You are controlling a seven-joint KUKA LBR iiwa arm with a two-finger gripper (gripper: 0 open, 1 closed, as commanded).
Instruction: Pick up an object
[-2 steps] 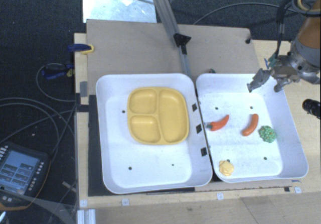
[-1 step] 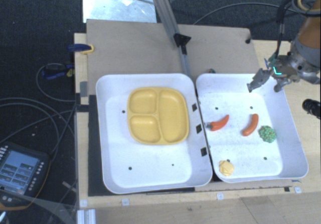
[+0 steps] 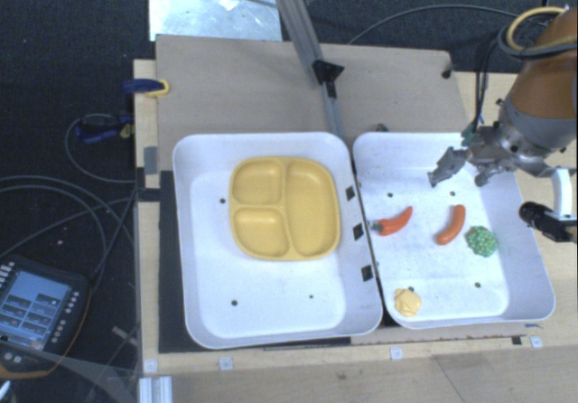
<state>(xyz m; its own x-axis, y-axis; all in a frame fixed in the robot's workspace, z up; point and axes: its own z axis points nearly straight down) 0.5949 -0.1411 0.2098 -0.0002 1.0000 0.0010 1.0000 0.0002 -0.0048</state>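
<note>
Arm reaches in over the right bin point(image 3: 519, 302), end effector point(image 3: 467, 168) fingers spread, gripping nothing; sausage point(image 3: 451, 224) just below it, chili point(image 3: 394, 221) below-left.

The right white bin point(image 3: 542, 302) lies beneath the pincer point(image 3: 463, 172). The left white bin point(image 3: 203, 302) touches it, on the view's left of the pincer, and holds a yellow three-part plate point(image 3: 284, 209). A grey pole point(image 3: 293, 8) slants above and left of the pincer. Well apart, far lower left, a teach pendant point(image 3: 36, 302) lies among black cables point(image 3: 90, 202).
</note>
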